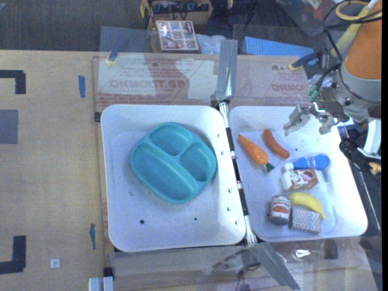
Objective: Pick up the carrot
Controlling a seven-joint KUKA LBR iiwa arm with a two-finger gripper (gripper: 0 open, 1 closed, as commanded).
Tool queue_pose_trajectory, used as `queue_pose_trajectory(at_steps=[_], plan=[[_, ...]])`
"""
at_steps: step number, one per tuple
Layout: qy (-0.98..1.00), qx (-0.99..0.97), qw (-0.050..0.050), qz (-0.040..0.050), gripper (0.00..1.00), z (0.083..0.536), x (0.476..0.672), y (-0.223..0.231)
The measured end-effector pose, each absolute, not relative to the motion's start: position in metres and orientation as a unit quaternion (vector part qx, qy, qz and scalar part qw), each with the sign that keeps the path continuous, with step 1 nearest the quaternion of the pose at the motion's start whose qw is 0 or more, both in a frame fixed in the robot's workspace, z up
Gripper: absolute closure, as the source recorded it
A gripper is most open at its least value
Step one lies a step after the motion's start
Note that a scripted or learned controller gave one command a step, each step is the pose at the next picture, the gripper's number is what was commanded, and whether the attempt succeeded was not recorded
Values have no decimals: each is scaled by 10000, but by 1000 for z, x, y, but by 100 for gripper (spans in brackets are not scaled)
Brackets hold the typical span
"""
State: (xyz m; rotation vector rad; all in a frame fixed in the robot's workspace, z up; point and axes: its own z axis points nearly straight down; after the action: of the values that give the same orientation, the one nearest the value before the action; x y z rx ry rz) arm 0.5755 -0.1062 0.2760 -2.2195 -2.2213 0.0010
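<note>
You see the carrot (pixel 253 150) lying in the right bin (pixel 357 220), near its left wall, with a red sausage (pixel 276 142) just beside it; lower in the same bin are a blue bottle (pixel 310 162), a small packet (pixel 299 179), a can (pixel 279 209), a banana (pixel 307 201) and a box (pixel 305 220). The left bin (pixel 115 126) holds a teal divided plate (pixel 174 161). The pincer (pixel 307 119) hangs over the upper right part of the right bin, its fingers spread wide and holding nothing, well apart from the carrot.
</note>
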Motion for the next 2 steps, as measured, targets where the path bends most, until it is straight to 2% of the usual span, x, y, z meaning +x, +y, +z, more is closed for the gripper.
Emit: queue_pose_trajectory(at_steps=[1,2], plan=[[-7071,-7071,-2,-2,0,109,587,-98],[-8431,-5378,-9,-18,0,88,595,-112]])
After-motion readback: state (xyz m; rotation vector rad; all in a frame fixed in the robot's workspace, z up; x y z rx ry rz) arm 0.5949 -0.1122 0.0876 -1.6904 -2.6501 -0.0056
